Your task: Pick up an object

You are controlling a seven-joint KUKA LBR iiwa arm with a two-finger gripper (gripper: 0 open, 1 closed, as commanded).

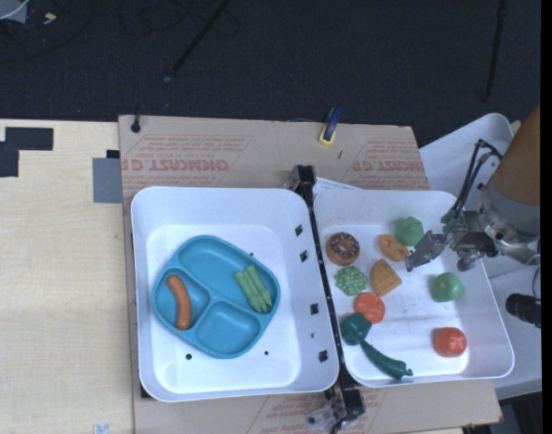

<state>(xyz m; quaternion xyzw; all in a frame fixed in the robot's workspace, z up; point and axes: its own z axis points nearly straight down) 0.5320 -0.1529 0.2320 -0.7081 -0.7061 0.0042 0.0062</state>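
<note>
Two white bins; gripper hovers in the right bin at frame right, fingers apart, nothing between them. Approach step, nothing picked. Nearest: orange wedge and small orange piece, smooth plastic toy food. Next: descend over one, close. Blue tray sits in the left bin.

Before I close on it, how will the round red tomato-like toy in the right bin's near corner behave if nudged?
The round red tomato-like toy looks smooth and ball-shaped, so it would probably roll. It sits apart on bare floor of the right bin, with nothing close to stop it. It looks like plastic, likely light and stiff.
</note>
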